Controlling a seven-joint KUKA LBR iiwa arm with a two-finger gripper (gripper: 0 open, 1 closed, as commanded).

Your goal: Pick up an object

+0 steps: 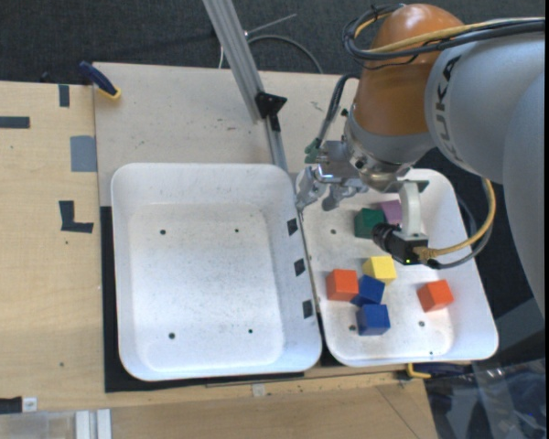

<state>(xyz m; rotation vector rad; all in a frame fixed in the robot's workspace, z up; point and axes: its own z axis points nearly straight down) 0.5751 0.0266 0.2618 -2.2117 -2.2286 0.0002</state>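
The grey arm (pixel 480 90) fills the upper right of the frame, bent down over the bins because everything worth picking lies below it. The left bin (pixel 201 174), in the centre of the frame, has nothing lying in it. The right bin (pixel 471 332), at lower right, holds all the candidates. The gripper (pixel 328 188) hangs over this bin's upper left corner, close to the wall shared with the left bin. Whether it is apart or together I cannot tell, and no block is seen in it.

In the right bin, a green block (pixel 369 221) and a pink block (pixel 391 210) touch just right of the gripper. Lower down cluster an orange block (pixel 342 284), a yellow block (pixel 381 267) and two blue blocks (pixel 373 318). A second orange block (pixel 435 294) sits apart to their right.
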